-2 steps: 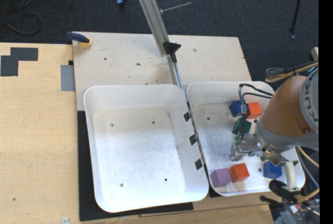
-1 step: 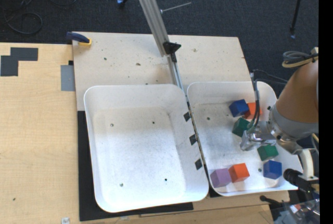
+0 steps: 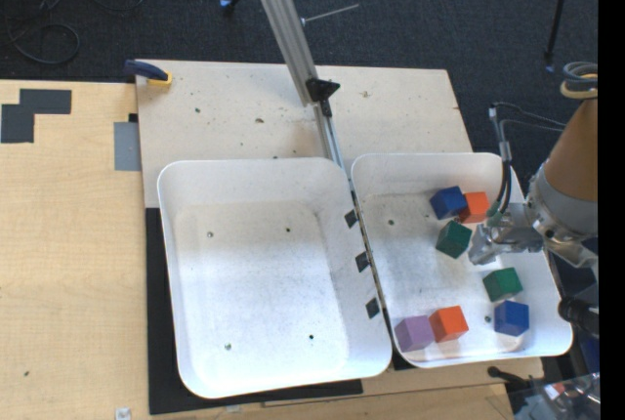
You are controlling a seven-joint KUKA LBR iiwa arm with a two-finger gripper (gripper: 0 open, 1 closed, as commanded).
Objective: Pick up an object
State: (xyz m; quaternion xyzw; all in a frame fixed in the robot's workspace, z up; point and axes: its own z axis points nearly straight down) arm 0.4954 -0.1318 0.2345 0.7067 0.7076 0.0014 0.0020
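The right bin (image 3: 391, 176) holds several small blocks. A blue block (image 3: 447, 202) and an orange block (image 3: 476, 206) sit together near its back. A dark green block (image 3: 453, 239) lies just in front of them. My gripper (image 3: 485, 246) hangs low over the bin floor, immediately right of the dark green block and below the orange one. Nothing is visibly held in it. Nearer the front lie a green block (image 3: 502, 283), a second blue block (image 3: 511, 317), a second orange block (image 3: 449, 322) and a purple block (image 3: 413, 332).
The left bin (image 3: 186, 203) adjoins the right bin along a divider with black clips (image 3: 359, 260). A slanted aluminium rail (image 3: 288, 27) rises behind the bins. The arm's grey body (image 3: 571, 184) overhangs the right bin's right rim.
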